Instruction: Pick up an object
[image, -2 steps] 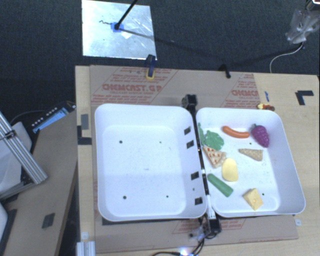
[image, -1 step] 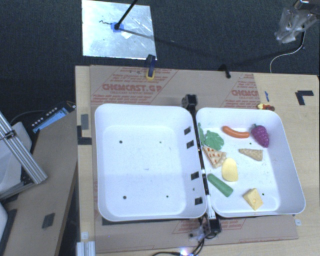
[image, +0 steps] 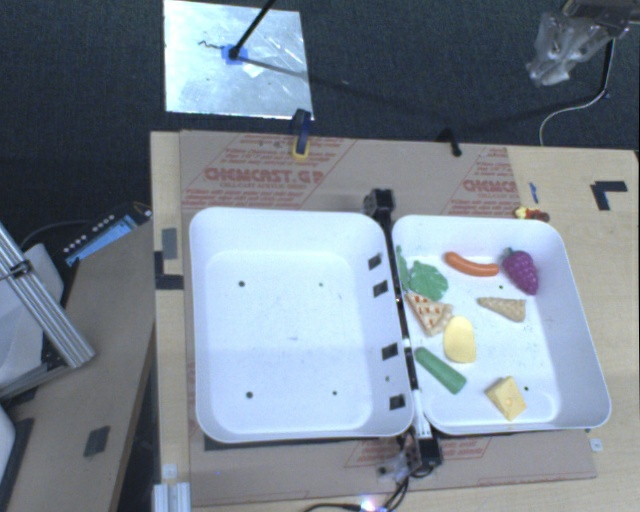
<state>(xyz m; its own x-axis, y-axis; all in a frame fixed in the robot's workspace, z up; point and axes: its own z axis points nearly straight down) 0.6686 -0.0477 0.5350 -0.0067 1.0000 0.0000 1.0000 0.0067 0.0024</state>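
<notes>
We see the worktop (image: 250, 165) first, a brown board printed with red lettering, its left side bordered by a second, paler surface that runs off the frame. On it sit two shallow white bins side by side, touching along a black hinged seam. The left bin (image: 290, 325) carries only a few dark dots on its floor. The right bin (image: 580, 350) holds all the small things.

At the top right corner, well apart from both bins and above the dark floor, we make out the hand (image: 562, 45). It is pale, blurred and cut off by the frame's upper edge, so we cannot tell whether it is released or clenched; nothing shows between its parts.

Inside the right bin, going down in size: a green leafy piece (image: 424, 277) by the seam, a purple grape bunch (image: 520, 270) at the upper right, an orange sausage (image: 471, 264) just beside the grapes, a green cylinder (image: 441, 370) lying aslant near the seam, a waffle-patterned wedge (image: 428, 314) touching the leafy piece, a yellow rounded piece (image: 460, 340) just beside that wedge, a yellow cheese block (image: 507, 398) near the front wall, and a tan triangular slice (image: 502, 308) below the grapes.
</notes>
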